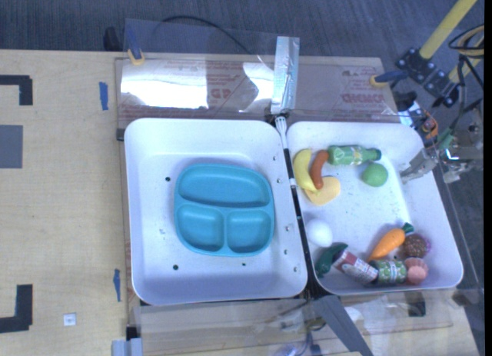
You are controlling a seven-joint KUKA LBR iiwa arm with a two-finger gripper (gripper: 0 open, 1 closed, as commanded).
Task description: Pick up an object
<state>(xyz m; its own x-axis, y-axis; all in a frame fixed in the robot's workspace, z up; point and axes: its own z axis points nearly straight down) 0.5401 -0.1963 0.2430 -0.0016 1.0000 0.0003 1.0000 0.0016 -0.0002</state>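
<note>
Near right corner of the right white bin (442,216): orange plastic carrot (387,243) among toy foods, untouched. Far right, the metal gripper (430,158) at the rim, carrying nothing; finger state unclear. Pick not yet done.

I see a tray (224,210) in the left bin (146,193); toy foods lie scattered in the right bin (438,216) beside it.

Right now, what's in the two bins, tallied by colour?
Blue: 1, divided tray
Yellow: 1, banana
Green: 3, ball, bottle, dark piece
Orange: 2, carrot, sausage-like piece
White: 1, egg
Total: 8, leaving out the jumbled items in the right bin's near corner, too tangled to separate.
</note>
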